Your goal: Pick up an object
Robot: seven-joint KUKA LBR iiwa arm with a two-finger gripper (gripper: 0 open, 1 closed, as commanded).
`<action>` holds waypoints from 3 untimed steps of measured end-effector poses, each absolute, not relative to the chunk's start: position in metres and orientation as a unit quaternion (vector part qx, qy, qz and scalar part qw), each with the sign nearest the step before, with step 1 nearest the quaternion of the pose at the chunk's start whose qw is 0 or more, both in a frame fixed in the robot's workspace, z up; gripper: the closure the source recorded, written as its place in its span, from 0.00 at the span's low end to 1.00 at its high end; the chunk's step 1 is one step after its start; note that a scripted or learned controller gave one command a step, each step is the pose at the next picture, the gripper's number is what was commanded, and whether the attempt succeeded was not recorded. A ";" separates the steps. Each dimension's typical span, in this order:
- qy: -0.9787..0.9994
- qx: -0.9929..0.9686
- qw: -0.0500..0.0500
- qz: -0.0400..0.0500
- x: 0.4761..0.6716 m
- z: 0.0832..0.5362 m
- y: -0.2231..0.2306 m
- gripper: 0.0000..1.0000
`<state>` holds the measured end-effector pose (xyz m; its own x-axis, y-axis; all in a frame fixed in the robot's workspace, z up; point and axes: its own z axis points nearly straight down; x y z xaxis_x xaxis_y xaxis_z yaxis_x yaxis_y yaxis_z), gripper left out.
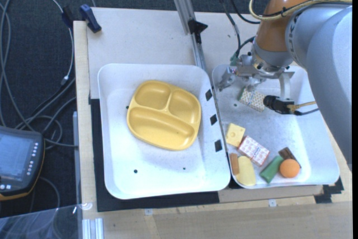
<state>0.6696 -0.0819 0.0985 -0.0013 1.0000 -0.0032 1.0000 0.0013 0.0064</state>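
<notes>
A pale tabletop (140, 36) carries two white bins: the left bin (112, 120) holds a yellow divided plate (164, 115). In the right bin (313, 143), the claw (246, 84) hangs just above a speckled block (253, 99) near the far end; whether it is apart or together, I cannot tell. A cheese wedge (235, 135), checkered block (254, 150), green piece (272, 169) and orange ball (289, 168) cluster near the front edge.

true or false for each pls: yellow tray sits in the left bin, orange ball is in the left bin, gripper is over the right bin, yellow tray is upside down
1. The yellow tray lies in the left bin. True.
2. The orange ball is in the left bin. False: it lies in the right bin, near the front corner.
3. The gripper is over the right bin. True.
4. The yellow tray is upside down. False: its compartments face up.
</notes>
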 end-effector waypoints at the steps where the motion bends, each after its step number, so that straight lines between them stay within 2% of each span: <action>1: 0.707 0.707 0.005 0.004 0.672 0.113 -0.081 1.00; 2: 0.707 0.707 0.003 0.003 0.676 0.178 -0.082 1.00; 3: 0.707 0.707 0.003 0.002 0.675 0.224 -0.086 1.00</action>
<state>0.6755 -0.0856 0.2238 -0.0007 1.0000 -0.0008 1.0000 0.0007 0.0070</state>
